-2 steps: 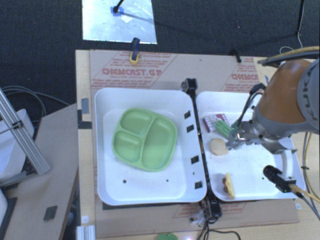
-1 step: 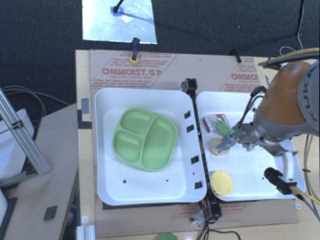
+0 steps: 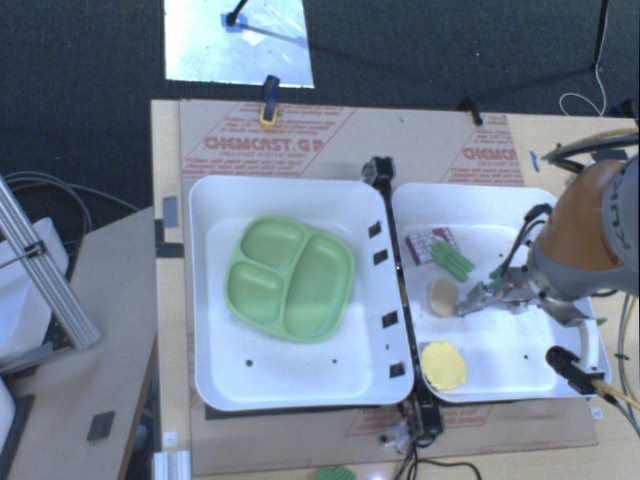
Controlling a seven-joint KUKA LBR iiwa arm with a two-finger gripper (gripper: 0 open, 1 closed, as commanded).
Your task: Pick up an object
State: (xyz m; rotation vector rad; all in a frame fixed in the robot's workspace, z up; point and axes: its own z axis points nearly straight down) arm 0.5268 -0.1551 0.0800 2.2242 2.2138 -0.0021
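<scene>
- Overhead, the grey arm point(image 3: 590, 233) with its orange band reaches in from the right, over the right bin point(image 3: 520, 378); its wrist sits above that bin's right half
- the gripper point(image 3: 468, 306) points leftward and low, inside the right bin; its tip lies just beside the tan round piece point(image 3: 441, 296), on that piece's right edge; whether the two touch cannot be told
- the state of the pincer cannot be told; nothing is seen between its tips
- the tan round piece rests near the middle of the right bin's left side, close to the divider between the bins
- a green ridged object point(image 3: 453, 261) lies above the tan piece, slanted, with a red-and-white packet point(image 3: 425, 244) touching it on the upper left
- a yellow round object point(image 3: 443, 365) sits in the lower left corner of the right bin, apart from the gripper
- the left bin point(image 3: 215, 363) carries a pale green divided plate point(image 3: 290, 279), with three compartments, lying slightly turned near the bin's centre
- both bins stand side by side on a brown board printed with red lettering point(image 3: 262, 144)
</scene>
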